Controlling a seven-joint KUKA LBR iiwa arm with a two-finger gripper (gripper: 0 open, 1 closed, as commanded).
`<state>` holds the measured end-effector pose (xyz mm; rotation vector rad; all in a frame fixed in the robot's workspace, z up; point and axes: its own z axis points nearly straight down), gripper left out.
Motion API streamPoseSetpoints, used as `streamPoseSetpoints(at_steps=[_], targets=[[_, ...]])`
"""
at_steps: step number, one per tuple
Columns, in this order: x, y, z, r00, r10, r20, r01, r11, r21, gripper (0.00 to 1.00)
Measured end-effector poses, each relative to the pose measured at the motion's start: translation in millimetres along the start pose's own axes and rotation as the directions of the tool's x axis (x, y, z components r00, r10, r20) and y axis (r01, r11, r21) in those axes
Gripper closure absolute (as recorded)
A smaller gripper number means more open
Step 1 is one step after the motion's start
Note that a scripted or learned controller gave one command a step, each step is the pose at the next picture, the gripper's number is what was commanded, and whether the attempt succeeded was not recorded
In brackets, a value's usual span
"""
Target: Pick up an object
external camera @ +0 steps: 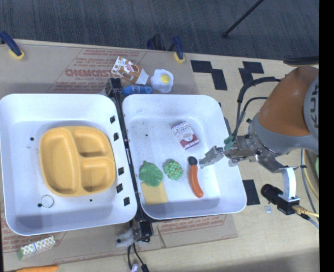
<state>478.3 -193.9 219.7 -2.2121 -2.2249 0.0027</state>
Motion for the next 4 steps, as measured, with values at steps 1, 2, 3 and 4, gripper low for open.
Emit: streamPoseSetpoints(at_steps=[1, 2, 3, 4], targets=[[-12, 17, 128, 0.998, 0.067, 0.002, -0.067, 0.998, -0.004, 0.00], [8, -2, 129, 0.965, -0.262, -0.002, 0.262, 0.965, 0.000, 0.00], [8, -1, 118, 0.964, -0.267, -0.002, 0.267, 0.964, 0.001, 1.00], [76, 7, 3, 0.957, -0.291, 0.002, 0.291, 0.957, -0.002, 1.00]])
